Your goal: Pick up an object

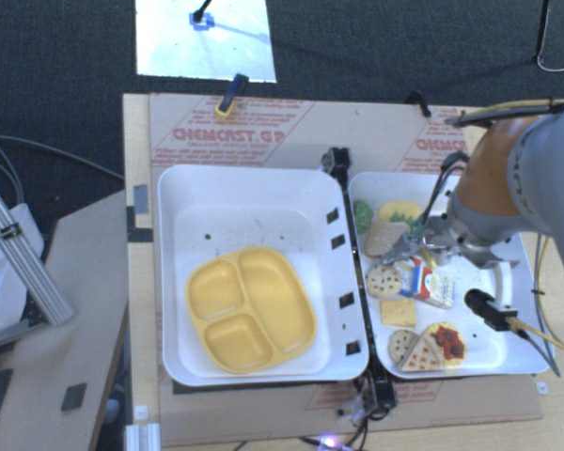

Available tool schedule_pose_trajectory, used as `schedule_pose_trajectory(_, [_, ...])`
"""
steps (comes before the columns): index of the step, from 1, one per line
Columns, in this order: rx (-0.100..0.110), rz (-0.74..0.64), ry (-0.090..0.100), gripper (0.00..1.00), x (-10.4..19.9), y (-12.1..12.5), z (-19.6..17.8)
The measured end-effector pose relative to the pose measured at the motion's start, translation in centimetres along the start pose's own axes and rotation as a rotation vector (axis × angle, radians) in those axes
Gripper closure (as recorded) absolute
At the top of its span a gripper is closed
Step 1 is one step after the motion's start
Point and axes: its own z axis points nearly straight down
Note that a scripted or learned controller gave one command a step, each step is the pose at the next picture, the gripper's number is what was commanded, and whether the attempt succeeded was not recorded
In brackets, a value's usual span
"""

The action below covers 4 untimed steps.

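Claw (415, 244) hangs low over the toy food (404, 280) in the right bin (517, 350), its grip unreadable.

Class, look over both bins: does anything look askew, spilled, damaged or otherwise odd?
Nothing looks spilled or broken. The yellow divided tray lies turned at a slant in the left bin, not square to its walls. The toy food pieces lie loosely jumbled in the right bin.

The arm (526, 172) runs off the frame at 3 o'clock and covers the right bin's (470, 355) far corner. Its claw (415, 245) is too small to read among the toy food (409, 285).
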Motion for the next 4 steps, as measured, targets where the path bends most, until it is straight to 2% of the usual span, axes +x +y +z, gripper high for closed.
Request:
schedule_pose_trajectory(1, [-0.011,0.004,-0.007,0.0,-9.3,1.9,-0.5])
schedule_pose_trajectory(2, [-0.016,-0.007,-0.01,1.0,-8.9,2.1,-1.7])
schedule_pose_trajectory(3, [-0.014,-0.007,-0.009,0.0,-8.9,2.1,-1.7])
schedule_pose_trajectory(4, [-0.004,-0.01,-0.004,0.0,-0.3,5.3,0.0])
